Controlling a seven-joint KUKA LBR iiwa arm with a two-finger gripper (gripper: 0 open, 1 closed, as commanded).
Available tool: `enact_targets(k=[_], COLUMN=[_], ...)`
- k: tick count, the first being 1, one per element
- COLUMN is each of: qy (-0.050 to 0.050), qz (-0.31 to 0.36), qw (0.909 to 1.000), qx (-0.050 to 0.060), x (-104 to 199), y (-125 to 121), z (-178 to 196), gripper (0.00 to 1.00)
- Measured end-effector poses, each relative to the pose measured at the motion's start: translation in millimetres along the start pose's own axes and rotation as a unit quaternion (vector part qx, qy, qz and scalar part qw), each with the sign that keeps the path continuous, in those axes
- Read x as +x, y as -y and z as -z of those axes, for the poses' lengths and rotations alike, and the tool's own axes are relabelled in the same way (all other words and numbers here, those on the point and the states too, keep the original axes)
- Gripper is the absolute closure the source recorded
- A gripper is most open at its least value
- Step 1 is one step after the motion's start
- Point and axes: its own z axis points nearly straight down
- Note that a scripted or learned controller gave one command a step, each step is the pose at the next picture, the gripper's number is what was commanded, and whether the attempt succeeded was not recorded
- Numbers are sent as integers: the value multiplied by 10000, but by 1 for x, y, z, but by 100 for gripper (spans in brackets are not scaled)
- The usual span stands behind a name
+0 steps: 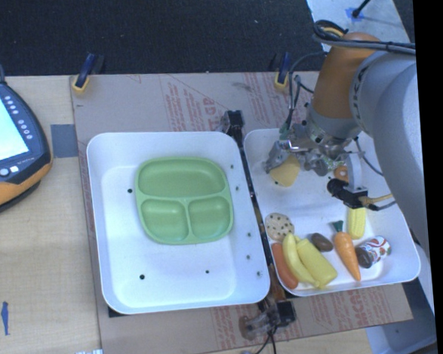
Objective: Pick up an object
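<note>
Right now a pale yellow object (285, 174) is sitting at the tip of the tool (290, 160), near the back-left of the right bin (395, 274); can't tell if it's gripped or just touched. Toward the bin's front, a cookie (278, 224), banana (297, 259), yellow block (318, 262), carrot (347, 256) & corn (356, 220) are lying close together. Left bin (116, 286) is carrying a green divided plate (184, 198). Pendant w/ screen (4, 150) is resting on the desk (33, 299) at far left.

A robotics lab: a teach pendant (4, 146) at the surface's (38, 253) left edge, clamps (84, 72) pinning cardboard (163, 101), 2 bins (111, 218).
</note>
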Motion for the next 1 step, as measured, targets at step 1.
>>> enact_targets(k=[1], qy=[-2], qz=[0], qw=[10000], qx=[2], x=[1], y=[0], z=[0], gripper=[0])
